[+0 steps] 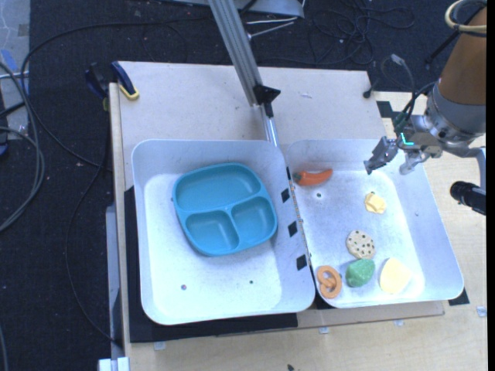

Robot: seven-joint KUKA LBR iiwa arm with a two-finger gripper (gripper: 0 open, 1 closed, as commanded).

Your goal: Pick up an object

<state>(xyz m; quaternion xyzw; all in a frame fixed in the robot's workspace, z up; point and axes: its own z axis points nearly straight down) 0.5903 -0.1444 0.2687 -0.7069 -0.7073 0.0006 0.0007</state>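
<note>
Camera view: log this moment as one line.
gripper: above right white bin far edge, holding nothing | nearest: orange carrot-shaped toy, small yellow piece | blue three-compartment plastic tray: left white bin

The pale wooden counter looks matt and smooth. The two shallow white plastic bins, left and right, have a slightly speckled, dull surface. The blue three-compartment plastic tray is smooth with a soft shine. The long grey metal pole looks brushed and lightly glossy. The round beige cookie with dark dots seems rough, the green lump matt, and the orange carrot-shaped toy smooth plastic. The dark metal tool appears matt.
</note>
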